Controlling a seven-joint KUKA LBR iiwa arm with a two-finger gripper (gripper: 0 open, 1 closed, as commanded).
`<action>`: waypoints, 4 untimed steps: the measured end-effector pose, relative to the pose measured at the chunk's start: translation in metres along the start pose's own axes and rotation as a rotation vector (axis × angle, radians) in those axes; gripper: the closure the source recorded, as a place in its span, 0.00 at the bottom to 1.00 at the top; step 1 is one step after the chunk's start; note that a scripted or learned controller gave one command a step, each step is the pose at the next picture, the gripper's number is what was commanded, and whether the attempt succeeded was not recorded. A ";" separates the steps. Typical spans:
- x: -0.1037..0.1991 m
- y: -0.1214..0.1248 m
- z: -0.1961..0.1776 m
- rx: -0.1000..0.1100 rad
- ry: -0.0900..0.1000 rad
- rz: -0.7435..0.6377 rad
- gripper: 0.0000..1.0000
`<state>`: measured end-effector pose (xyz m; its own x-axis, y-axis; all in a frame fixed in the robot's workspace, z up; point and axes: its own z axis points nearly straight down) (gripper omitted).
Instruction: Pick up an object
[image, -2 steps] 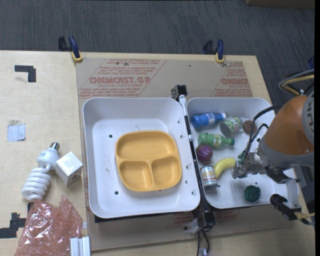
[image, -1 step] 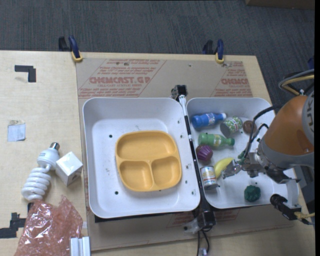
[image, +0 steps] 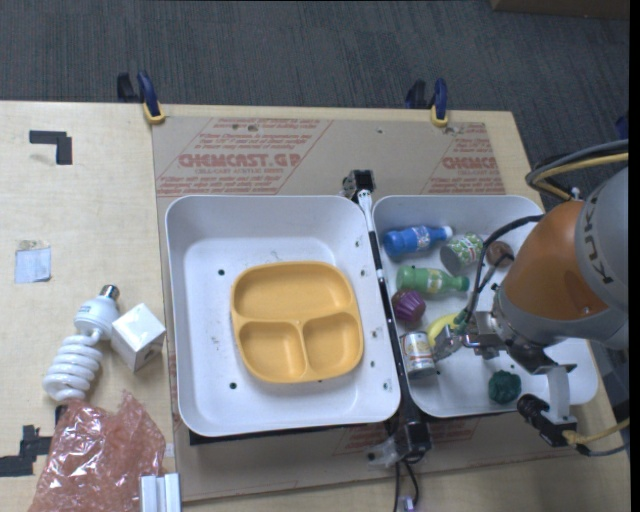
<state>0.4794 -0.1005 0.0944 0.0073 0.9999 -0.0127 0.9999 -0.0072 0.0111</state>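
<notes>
Camera view: silver can (image: 419, 355) just left of gripper (image: 462, 338).

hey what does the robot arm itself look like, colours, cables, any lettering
The arm is bulky and rounded, grey with a broad orange band above the wrist. Part of dark lettering shows on the grey shell. Black and yellow cables loop over it near the top. The tool end is metallic grey with dark fittings.
</notes>
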 end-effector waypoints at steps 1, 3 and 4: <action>0.002 0.001 -0.009 0.002 0.007 -0.001 1.00; 0.058 0.065 -0.098 0.011 0.012 -0.009 0.00; -0.011 0.092 -0.019 0.012 0.012 -0.008 0.00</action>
<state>0.5708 -0.1120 0.1150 -0.0011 1.0000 -0.0009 1.0000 0.0011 -0.0007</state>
